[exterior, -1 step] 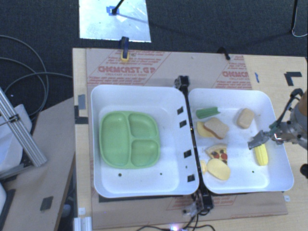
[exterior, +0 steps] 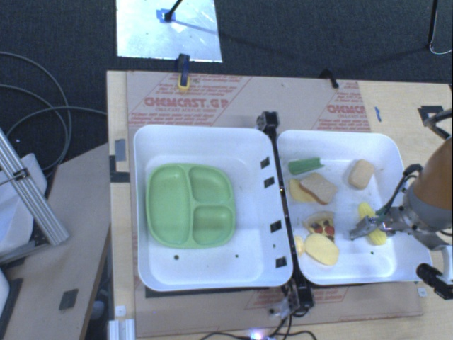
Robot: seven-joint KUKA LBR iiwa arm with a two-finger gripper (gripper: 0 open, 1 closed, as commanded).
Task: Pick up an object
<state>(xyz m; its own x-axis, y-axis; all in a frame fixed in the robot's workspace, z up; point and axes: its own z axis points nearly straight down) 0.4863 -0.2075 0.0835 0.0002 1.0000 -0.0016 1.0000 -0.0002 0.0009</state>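
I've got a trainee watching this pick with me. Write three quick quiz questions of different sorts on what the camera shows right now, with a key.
1. True or false: the green divided plate lies in the same bin as the toy food.
2. Multiple choice: which item lies nearest the gripper?
A. the green bean pod
B. the yellow corn piece
C. the bread slice
3. Fill in: the arm reaches into the ____ bin in the camera view.

Key
1. False. The plate lies by itself in the left bin.
2. B. The corn sits right beside the fingertips; whether they grip it cannot be told.
3. right
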